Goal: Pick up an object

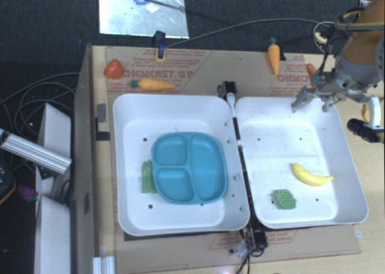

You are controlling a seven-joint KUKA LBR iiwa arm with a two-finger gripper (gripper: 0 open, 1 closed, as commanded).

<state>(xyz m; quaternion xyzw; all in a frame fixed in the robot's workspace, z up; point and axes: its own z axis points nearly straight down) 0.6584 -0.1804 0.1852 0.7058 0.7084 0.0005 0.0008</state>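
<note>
Banana (311, 175) lies exposed in the right bin (346, 146); tool (313, 102) hangs spread, gripping nothing, arm cropped.

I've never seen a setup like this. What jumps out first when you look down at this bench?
The big blue divided plate in the left white bin catches the eye first, with a small green piece lying against its left edge. In the right bin, a yellow banana and a green knobbly object lie apart near the front. The arm's tool hangs over that bin's far right corner, with nothing between its fingers.
</note>
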